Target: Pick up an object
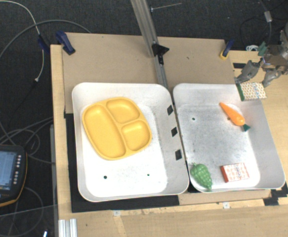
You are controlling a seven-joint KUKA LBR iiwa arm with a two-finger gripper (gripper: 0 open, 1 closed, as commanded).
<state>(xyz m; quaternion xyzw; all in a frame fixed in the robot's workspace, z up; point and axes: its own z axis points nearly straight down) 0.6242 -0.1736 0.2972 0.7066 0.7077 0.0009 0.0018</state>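
1. Your hand sits at the far right corner of the right bin, over its rim. Its two fingers look spread, one on each side of a gap, but a small speckled white block sits right at the fingertips. You cannot tell from this angle whether the block is pinched or only lies just under the hand.

2. If that block is not your pick, the nearest other thing is the orange carrot toy. It lies in the same bin, a little toward the near side and the left of the hand.

3. The carrot's long axis runs on a slant, from its orange tip at far left to its green end at near right. You would want the fingers to close across that slant, not along it.

4. The red box and the green knobbly toy lie well apart from the hand, by the near rim.

5. The yellow divided plate in the left bin is farthest off.
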